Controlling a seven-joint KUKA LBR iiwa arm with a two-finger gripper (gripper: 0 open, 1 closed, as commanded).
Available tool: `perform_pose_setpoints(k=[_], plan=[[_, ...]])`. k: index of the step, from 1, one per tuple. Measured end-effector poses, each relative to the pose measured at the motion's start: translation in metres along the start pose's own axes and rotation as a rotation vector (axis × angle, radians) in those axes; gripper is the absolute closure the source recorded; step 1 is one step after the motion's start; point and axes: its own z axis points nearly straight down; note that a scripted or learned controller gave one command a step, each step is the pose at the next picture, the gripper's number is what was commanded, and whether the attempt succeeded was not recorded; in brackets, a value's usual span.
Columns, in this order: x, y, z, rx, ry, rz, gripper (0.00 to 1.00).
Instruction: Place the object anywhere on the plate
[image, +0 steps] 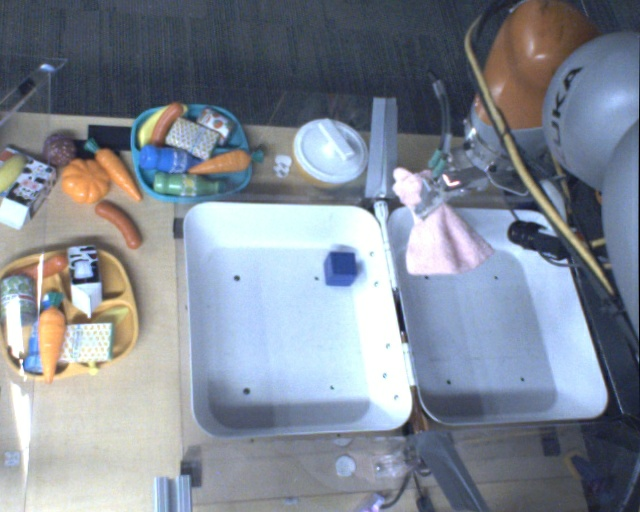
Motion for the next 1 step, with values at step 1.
perform_pose_setpoints(k=[1], plan=[[0.0017, 0.0018, 0.0038, -0.002, 0.000, -0.006, 1.00]])
